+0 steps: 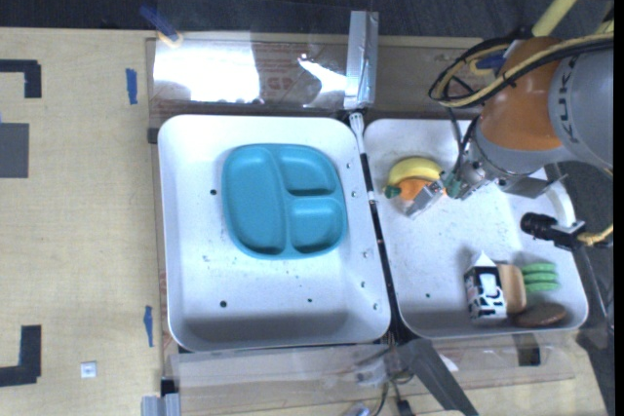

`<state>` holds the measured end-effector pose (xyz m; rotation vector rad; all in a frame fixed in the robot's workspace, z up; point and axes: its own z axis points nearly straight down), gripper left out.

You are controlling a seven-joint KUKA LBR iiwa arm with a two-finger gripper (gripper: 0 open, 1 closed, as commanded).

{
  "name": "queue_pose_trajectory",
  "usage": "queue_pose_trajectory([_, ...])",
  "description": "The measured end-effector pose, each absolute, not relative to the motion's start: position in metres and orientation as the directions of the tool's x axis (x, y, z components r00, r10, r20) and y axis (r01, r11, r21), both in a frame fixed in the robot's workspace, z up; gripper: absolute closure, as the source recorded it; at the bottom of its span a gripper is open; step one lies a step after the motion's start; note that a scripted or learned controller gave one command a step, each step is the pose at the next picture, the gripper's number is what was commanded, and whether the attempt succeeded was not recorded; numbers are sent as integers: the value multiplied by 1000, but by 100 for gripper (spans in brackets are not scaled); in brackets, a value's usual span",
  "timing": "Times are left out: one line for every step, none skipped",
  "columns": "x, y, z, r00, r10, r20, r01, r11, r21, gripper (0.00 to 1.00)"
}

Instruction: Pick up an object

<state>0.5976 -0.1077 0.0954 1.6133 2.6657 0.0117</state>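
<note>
In the right bin [429, 307] a yellow banana [413, 170] lies near the back left corner. A small orange carrot with a green end [417, 194] sits just in front of it. My gripper [455, 186] hangs low over the bin, right beside the carrot's right end and seemingly touching it. The grey arm with its orange band [522, 117] reaches in from the right. At the bin's front right lie a black-and-white carton [483, 292], a tan piece [513, 287], a green item [541, 277] and a brown disc [541, 315].
The left bin [195, 287] holds a blue divided plate [285, 200]. A clear plastic sheet [253, 63] and a metal bracket [361, 58] stand behind the bins. Cables [478, 63] loop above the arm. A black part [541, 227] juts over the right bin's right rim.
</note>
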Motion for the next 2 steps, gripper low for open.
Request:
queue_pose_trajectory([652,-111,86,-445,896,10,896,445,-14,0])
queue_pose_trajectory([669,-130,186,-640,768,-10,768,640,7,0])
